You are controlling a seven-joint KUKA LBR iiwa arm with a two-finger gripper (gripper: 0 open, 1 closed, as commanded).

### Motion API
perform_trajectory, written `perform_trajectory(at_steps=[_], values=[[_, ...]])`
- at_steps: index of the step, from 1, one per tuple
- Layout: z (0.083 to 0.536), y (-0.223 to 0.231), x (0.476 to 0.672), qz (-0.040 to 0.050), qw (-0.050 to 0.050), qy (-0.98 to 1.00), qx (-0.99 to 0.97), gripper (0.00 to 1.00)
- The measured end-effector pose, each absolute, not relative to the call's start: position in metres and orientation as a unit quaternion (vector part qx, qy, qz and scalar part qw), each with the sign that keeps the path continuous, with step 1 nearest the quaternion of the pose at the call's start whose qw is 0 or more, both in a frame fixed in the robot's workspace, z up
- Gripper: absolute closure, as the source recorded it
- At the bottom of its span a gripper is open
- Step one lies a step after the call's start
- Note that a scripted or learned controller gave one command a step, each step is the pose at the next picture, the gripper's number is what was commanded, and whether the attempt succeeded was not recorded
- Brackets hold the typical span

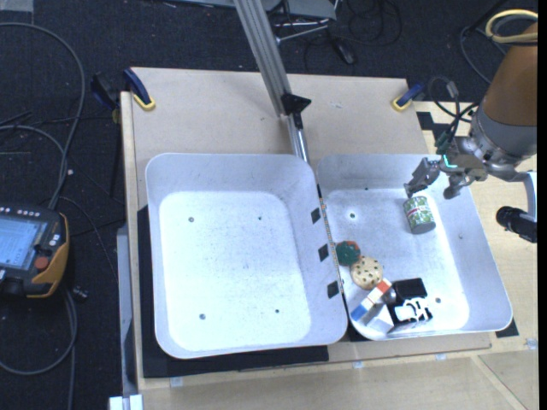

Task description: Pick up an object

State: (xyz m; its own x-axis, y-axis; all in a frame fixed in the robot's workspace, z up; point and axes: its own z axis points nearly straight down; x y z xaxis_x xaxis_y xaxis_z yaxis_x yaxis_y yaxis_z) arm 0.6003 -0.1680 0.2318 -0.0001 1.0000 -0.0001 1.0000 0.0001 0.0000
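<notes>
From the camera view I am watching the gripper (444, 176) hovering with fingers spread, grasping nothing, just above a small can (419, 213) lying on its side in the right bin (479, 263). I am judging the can light, rigid, slick and prone to rolling, so I would pinch across its body.

Light wooden bench (222, 118) across frame centre, carrying two shallow white bins side by side, touching at mid-frame: left bin (171, 178), right bin (474, 263). Yellow clamp (141, 101) on upper-left bench corner, second clamp (406, 99) on upper-right corner.
</notes>
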Motion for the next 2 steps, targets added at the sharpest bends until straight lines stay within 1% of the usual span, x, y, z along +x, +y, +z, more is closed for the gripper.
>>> perform_trajectory(at_steps=[1,2], values=[[0.232,-0.168,0.600,-0.0001,0.000,0.707,0.707,0.00],[0.189,-0.167,0.598,-0.0010,-0.001,0.707,0.707,0.00]])
